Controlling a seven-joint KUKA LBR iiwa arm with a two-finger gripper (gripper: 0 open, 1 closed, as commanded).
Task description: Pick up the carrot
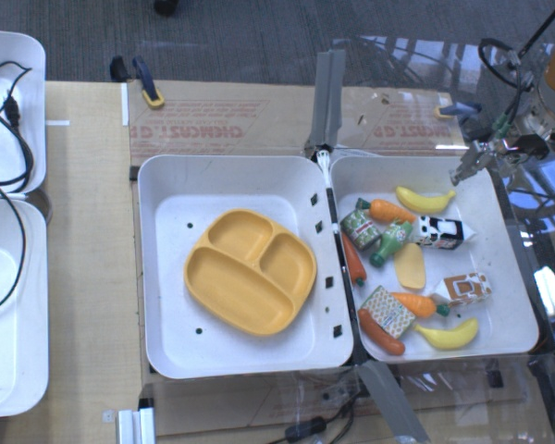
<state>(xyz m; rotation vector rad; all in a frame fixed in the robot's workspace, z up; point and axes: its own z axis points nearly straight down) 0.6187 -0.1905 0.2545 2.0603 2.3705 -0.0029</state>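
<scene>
The carrot (391,211), near the right bin's (518,276) far edge, looks light, stiff and slippery, best pinched mid-body; whether the gripper's (469,166) jaws are apart I cannot tell.

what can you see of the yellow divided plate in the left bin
The yellow divided plate looks like matte plastic, a rounded square with three compartments: one long one along its lower left side and two smaller ones toward the upper right, parted by raised ridges. It lies flat and right side up, turned at an angle, near the middle of the left bin. Nothing sits in it, and nothing touches it but the bin floor beneath.
</scene>
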